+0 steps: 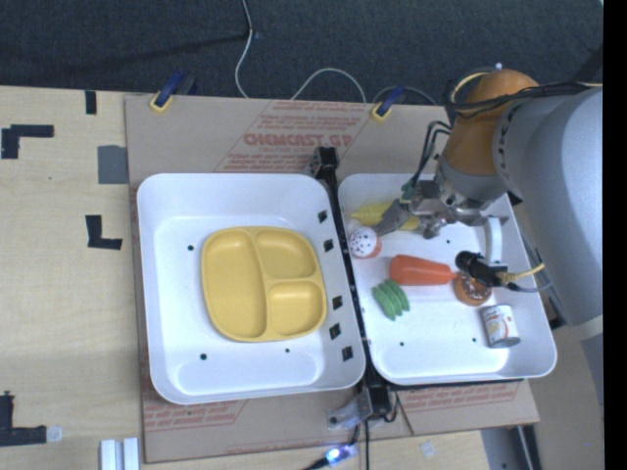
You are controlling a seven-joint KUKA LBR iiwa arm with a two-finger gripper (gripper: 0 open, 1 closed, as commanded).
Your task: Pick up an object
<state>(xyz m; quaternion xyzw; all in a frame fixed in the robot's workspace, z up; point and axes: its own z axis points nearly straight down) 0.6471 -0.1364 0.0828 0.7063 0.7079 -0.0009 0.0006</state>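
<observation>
Dark carpet lies behind a wooden bench, on which a cardboard sheet (284,135) carries two white bins side by side. Left bin (162,262) holds a yellow divided plate (263,283). Right bin (441,360) holds six small items: a carrot (421,271) at centre, a green piece (392,299) just below and left of it, a white ball with red dots (363,243) near the divider, a yellow piece (372,211) at the bin's upper left, a small can (500,325) toward the lower right, and a brown disc (472,291) just right of the carrot.

Arm enters from the right; its gripper (419,213) hangs low over the upper part of the right bin, beside the yellow piece and above the carrot. Whether the claw is wide or narrow cannot be told at this resolution, and nothing is visibly held.

Likely target: the carrot, an orange tapered body lying on its side, thick end left, with no stem visible. It is judged a hollow plastic toy: light, stiff and smooth, so apt to roll or slip. Best hold is across the thick middle, with the fingers at right angles to its long axis.
</observation>
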